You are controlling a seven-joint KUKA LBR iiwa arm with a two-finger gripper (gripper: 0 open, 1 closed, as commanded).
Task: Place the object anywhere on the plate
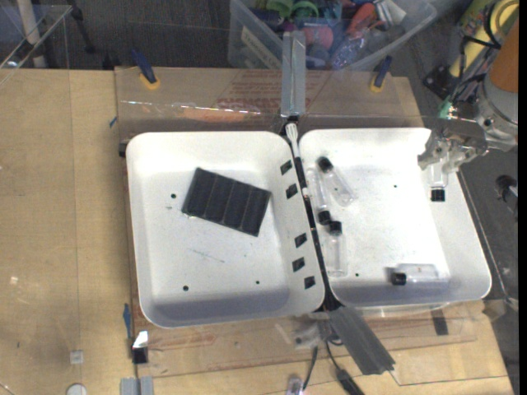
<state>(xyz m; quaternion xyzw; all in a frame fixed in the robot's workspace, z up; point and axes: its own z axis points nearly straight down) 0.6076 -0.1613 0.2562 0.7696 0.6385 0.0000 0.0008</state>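
A dark ribbed rectangular plate (226, 202) lies flat in the left bin (156, 286), slightly turned. In the right bin (461, 245) lie clear plastic pieces with black ends. One (331, 179) lies near the divider at the back, another (331, 225) sits just in front of it, and a third (416, 274) rests near the front wall. My gripper (440, 171) hangs over the right bin's far right edge, well apart from all the clear pieces and far from the plate. Nothing is visible in it.
A raised divider (298, 220) with black clips runs between the two bins. A clear tub of coloured toys (329, 11) stands behind the bins. Cables and the arm's body (494, 72) crowd the right side. Wooden bench lies to the left.
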